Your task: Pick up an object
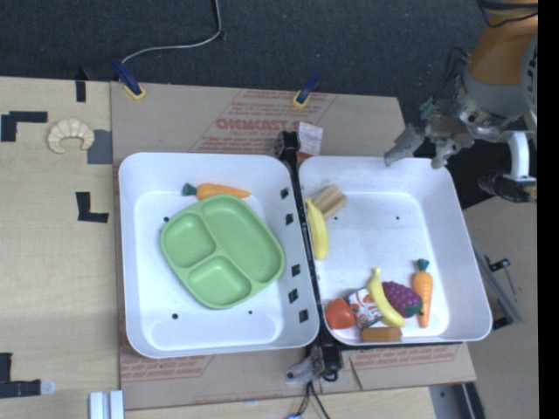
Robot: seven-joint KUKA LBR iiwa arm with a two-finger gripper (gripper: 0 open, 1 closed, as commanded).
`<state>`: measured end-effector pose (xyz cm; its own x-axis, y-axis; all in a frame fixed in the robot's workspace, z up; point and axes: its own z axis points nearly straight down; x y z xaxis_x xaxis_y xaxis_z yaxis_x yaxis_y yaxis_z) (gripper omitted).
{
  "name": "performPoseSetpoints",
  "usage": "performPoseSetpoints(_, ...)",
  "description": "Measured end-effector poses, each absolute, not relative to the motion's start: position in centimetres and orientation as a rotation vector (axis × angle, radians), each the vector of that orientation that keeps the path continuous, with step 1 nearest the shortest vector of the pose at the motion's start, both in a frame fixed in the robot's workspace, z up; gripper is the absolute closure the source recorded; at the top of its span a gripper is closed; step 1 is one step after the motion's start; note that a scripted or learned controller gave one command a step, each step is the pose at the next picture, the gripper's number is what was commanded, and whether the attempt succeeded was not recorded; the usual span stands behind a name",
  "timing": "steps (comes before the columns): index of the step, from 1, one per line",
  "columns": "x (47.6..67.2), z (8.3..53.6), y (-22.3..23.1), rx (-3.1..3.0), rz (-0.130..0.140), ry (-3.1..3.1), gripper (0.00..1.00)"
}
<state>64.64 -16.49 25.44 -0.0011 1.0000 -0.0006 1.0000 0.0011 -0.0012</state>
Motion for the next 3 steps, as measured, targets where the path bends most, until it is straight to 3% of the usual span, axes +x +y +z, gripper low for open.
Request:
performPoseSetpoints(1,61.3,13.3,-22.4,-2.22,0.006,-2.219,0.0)
performPoseSetpoints(2,54.7,23.2,-21.0,-2.223,0.0,-2.223,0.0)
performPoseSetpoints(3,52.2,9.4,-22.2,-2.219,-0.001,-2.222,0.0)
